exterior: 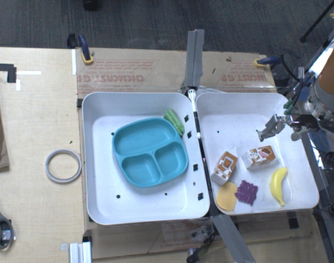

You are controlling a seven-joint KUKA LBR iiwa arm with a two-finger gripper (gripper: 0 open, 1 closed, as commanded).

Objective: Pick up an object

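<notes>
Camera view
Progress: nothing has been lifted yet; approach and grasp are judged to be left.
Gripper (272,126): seen above the far right part of the right bin (232,106); the fingers appear slightly parted, and nothing is seen between them.
Candidate objects: a small carton (260,157) lies just near of the gripper; a second carton (224,167), banana (278,186), purple grapes (246,191) and orange slice (227,196) lie nearer.
Left bin (96,147): a blue divided plate (149,152) and a green item (174,121) are held.
Writing: the carton prints are too small to read; the reddish lettering on the cardboard (128,75) beyond the bins cannot be made out.
</notes>
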